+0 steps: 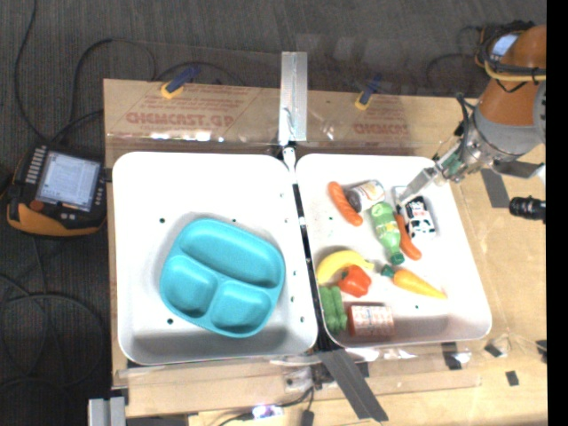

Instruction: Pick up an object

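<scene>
The right bin (461,264) holds a mix of toy foods. There is an orange-red sausage (344,202), a silver packet (367,190), a green bottle (384,224), a small black-and-white object (420,217) and a thin red stick (408,242). Nearer the front lie a banana (340,262), a red pepper (356,280), a carrot (416,281), a green vegetable (331,308) and a red can (370,319). My gripper (415,185) reaches in slantwise from the upper right, low over the bin's far right part, between the silver packet and the black-and-white object.
The left bin (142,185) holds a teal divided plate (222,276). A metal divider post (293,96) stands behind the seam between the bins. A handheld controller (60,189) lies on the floor at the left. The grey and orange arm (510,87) sits over the bench's right back corner.
</scene>
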